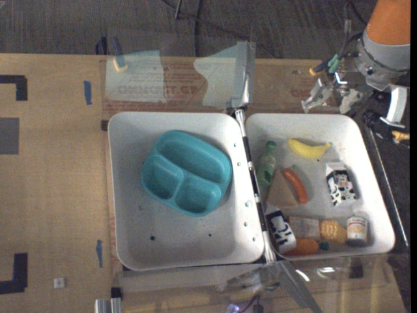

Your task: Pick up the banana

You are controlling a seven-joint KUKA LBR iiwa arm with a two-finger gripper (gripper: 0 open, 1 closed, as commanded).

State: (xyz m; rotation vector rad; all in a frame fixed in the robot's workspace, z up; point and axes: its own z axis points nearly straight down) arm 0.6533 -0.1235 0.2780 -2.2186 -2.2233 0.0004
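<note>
The yellow banana (pixel 309 149) lies in the far part of the right bin (pixel 378 175), curved with its ends pointing up. My gripper (pixel 331 98) hangs over the bin's far rim, up and a little right of the banana and apart from it. Its pale fingers (pixel 315 100) are spread, with nothing between them. The grey wrist and its orange band reach in from the top right corner.
Around the banana in the right bin are a green bottle (pixel 267 162), a red sausage (pixel 294 184), a cow-patterned carton (pixel 340 186), a second carton (pixel 281 231), a carrot (pixel 305 246), a biscuit (pixel 332 231) and a small jar (pixel 356 229). A teal divided plate (pixel 187 172) sits in the left bin (pixel 130 240).
</note>
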